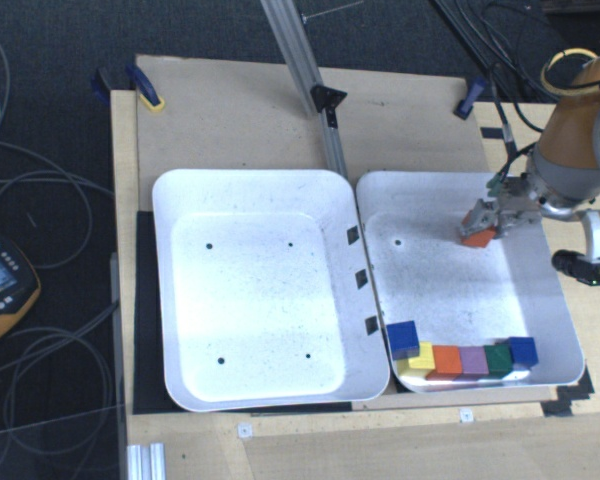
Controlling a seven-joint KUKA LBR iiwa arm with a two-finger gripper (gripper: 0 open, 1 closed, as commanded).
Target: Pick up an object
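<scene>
My gripper (483,224) hangs over the back right part of the right bin (450,288), below the arm's orange band. A small orange-red block (477,237) sits between its fingertips, and the fingers are shut on it. Along the right bin's front wall lie several coloured blocks: a blue one (402,338), a yellow one (420,359), an orange one (446,361), a purple one (474,361), a green one (498,358) and a second blue one (522,351).
The left bin (250,288) stands beside the right one, their rims touching. A slanted metal pole (300,58) rises behind the gap between them. Cables and a handheld pendant (0,283) lie on the floor at the left.
</scene>
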